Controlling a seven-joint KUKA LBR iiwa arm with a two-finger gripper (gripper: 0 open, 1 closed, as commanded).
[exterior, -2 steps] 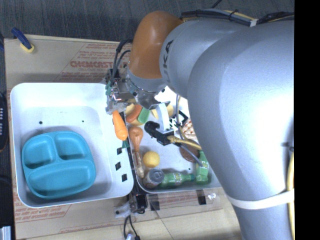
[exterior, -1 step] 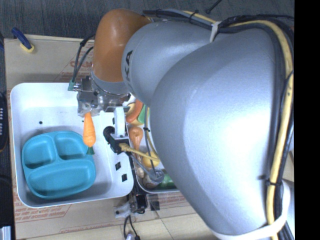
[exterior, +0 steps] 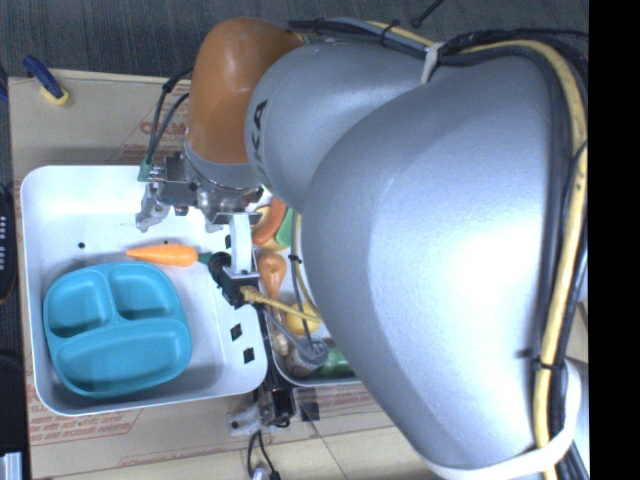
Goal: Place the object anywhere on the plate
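Observation:
A blue plate (exterior: 117, 328) with three compartments lies in the front part of the left bin (exterior: 60, 193). An orange toy carrot (exterior: 162, 255) with a green stub rests on the bin floor just behind the plate, apart from its rim. My gripper (exterior: 180, 213) hangs right above the carrot's far side, its fingers (exterior: 150, 208) spread with nothing between them. The grey arm and its orange band (exterior: 225, 88) cover most of the right half of the view.
The right bin (exterior: 300, 373) is mostly hidden under the arm; several small orange, yellow and green items (exterior: 272, 268) show along its left edge. A blue and yellow tool (exterior: 45, 80) lies on the bench at the far left corner.

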